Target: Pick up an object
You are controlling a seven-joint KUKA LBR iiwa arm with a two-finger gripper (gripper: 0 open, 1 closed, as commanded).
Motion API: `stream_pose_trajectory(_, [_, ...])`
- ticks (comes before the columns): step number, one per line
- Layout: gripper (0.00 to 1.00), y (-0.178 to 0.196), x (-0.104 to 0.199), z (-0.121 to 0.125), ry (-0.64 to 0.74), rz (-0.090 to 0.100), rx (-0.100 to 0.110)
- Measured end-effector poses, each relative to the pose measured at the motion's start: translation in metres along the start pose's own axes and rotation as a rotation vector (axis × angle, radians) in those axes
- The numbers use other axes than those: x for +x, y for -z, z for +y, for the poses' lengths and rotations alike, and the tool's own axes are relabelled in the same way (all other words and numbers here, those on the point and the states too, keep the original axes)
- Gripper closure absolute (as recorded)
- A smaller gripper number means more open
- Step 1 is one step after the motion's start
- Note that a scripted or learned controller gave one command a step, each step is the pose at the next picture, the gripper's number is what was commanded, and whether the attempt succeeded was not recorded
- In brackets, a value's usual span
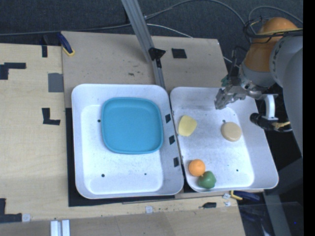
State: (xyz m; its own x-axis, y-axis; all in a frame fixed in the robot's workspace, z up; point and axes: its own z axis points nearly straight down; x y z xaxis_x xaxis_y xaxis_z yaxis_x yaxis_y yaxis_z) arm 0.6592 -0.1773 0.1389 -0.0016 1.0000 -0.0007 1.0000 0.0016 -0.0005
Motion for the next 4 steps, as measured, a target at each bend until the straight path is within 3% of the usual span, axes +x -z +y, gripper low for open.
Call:
stream_pose_trajectory(2, [1.00,0.067,-0.001,-0.004,-0.001,0.000,-0.002])
stream_pose_trajectory(3, [1.00,0.077,0.053,-0.011,0.003,0.002,-0.001])
stream_pose_trajectory(4, [1.00,0.081,0.100,-0.037,0.002,0.002,-0.001])
